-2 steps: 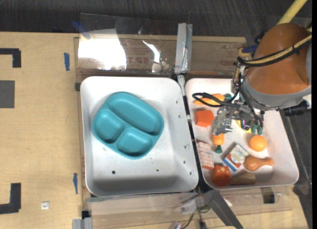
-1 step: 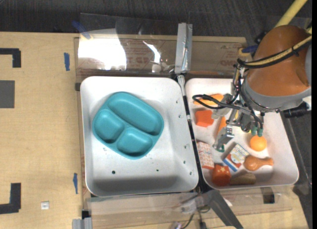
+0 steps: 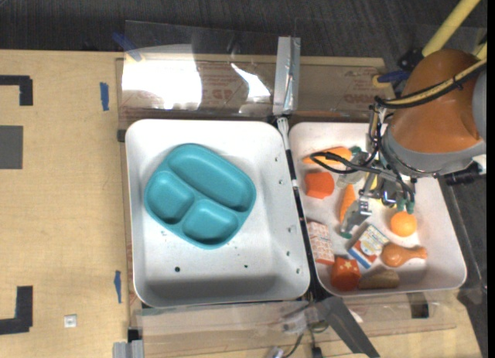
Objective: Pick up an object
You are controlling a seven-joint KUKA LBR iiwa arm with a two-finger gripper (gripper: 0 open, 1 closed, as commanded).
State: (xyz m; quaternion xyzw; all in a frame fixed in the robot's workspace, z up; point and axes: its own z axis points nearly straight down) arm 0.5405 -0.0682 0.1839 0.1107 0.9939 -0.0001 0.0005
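The right bin (image 3: 452, 260) holds a jumble of small toy foods. Among them are an orange block (image 3: 319, 184), an orange ball (image 3: 403, 223), a tan pear-shaped piece (image 3: 402, 254), a red piece (image 3: 346, 271) and a small white, blue and red carton (image 3: 370, 244). My gripper (image 3: 354, 217) reaches down into the middle of this bin, just left of the orange ball and above the carton. An orange wedge (image 3: 348, 198) lies right against it. The wrist and its cables hide what lies directly beneath.
A teal divided plate (image 3: 199, 192) lies in the left bin (image 3: 232, 271). The arm's orange band (image 3: 437, 101) hangs over the right bin's far right corner. A patterned packet (image 3: 319, 240) lies by the wall between the two bins. A clear plastic sheet (image 3: 201, 78) stands behind the bins.
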